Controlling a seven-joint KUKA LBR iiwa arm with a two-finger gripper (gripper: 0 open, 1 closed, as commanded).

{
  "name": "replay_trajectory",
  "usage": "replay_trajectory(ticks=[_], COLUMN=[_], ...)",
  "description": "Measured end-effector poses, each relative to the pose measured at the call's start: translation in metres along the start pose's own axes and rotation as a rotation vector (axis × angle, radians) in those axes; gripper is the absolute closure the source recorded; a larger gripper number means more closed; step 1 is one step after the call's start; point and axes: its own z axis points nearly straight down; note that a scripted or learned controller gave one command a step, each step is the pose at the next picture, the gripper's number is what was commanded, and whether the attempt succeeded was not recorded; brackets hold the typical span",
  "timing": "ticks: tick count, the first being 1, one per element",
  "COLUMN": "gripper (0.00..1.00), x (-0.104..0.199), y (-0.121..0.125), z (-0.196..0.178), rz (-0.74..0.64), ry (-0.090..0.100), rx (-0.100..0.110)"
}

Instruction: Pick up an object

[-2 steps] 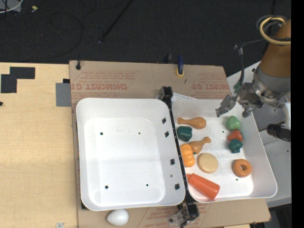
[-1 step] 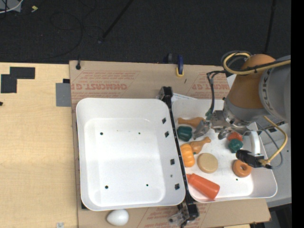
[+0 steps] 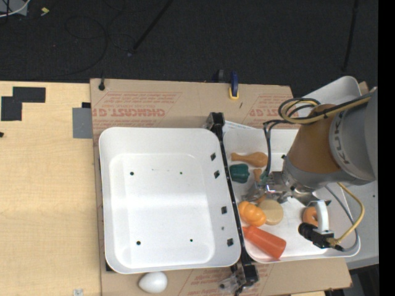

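The right white bin (image 3: pixel 345 251) holds several objects. A tan drumstick-shaped piece (image 3: pixel 250 158) lies at the back, with a green piece (image 3: pixel 239 173) and a small teal piece (image 3: pixel 259 175) just in front of it. Nearer the front are an orange rounded object (image 3: pixel 251 213), a cream disc (image 3: pixel 272 214) and a red cylinder (image 3: pixel 265 242). Another small orange thing (image 3: pixel 308 214) lies to the right, under the arm. My gripper (image 3: pixel 269 190) is low inside this bin, above the cream disc and orange object and right of the teal piece. Nothing is visibly held.
The left white bin (image 3: pixel 111 165) sits beside the right one, a black divider (image 3: pixel 225 184) between them. A white egg-shaped object (image 3: pixel 153 282) lies outside on the cardboard in front of the left bin. The arm's grey and orange body (image 3: pixel 321 147) covers the right bin's back right.
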Motion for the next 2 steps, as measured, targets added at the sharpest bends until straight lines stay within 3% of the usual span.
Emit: replay_trajectory(ticks=[1, 2], gripper=[0.00, 0.00], x=[-0.018, -0.018], y=[0.059, 0.097], z=[-0.003, -0.003], rz=[-0.005, -0.004], ry=[-0.003, -0.001], rx=[-0.008, 0.004])
